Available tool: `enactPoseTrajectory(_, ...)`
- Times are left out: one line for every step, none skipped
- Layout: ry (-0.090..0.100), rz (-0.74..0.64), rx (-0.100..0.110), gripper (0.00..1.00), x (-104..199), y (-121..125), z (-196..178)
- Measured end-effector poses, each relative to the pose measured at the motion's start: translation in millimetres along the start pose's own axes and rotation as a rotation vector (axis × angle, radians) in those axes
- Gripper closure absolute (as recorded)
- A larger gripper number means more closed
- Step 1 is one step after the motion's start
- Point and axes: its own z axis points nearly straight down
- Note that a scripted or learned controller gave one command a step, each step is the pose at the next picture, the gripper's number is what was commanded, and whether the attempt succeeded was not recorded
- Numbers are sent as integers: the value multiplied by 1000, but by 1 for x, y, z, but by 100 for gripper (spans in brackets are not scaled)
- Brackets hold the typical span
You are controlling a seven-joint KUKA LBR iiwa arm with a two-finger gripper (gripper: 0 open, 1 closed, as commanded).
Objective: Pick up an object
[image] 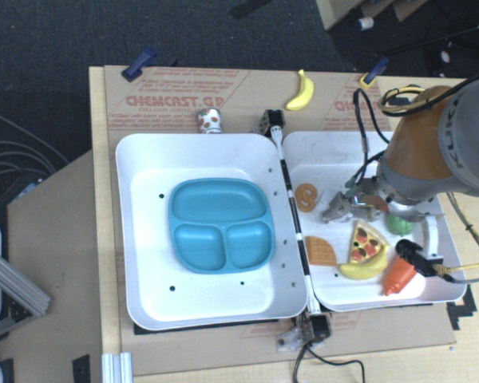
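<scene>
- Reaching in from the right, the grey arm (447, 146) with its orange band hangs over the right bin (327, 154); the gripper (345, 206) sits low inside it, metal fingers (335, 211) pointing left
- The fingers look slightly parted with nothing between them; no object is gripped
- Just left of the fingertips lies a brown pretzel (306, 197) on the bin floor, near but apart from them
- Below the gripper, a pizza slice (366, 244) lies flat; a yellow banana (362, 270) curves right under it, touching its lower edge
- A tan waffle piece (320, 251) rests near the bin's left wall; an orange carrot (398, 276) lies at the lower right; something green (399, 223) peeks out beneath the wrist, too hidden to name
- Over in the left bin (144, 286), a blue divided plate (220, 223) sits in the middle
- On the desk (104, 214) behind the bins, a second banana (300, 93) and a small spotted toy (210, 120) lie well apart from each other
</scene>
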Motion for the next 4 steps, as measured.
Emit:
enactPoseTrajectory(0,0,-2,100,1,1,-10)
enactPoseTrajectory(-2,-2,-4,100,-33,57,-71)
enactPoseTrajectory(-1,-2,-2,0,-33,56,-71)
enactPoseTrajectory(-1,-1,-2,0,-72,105,-3)
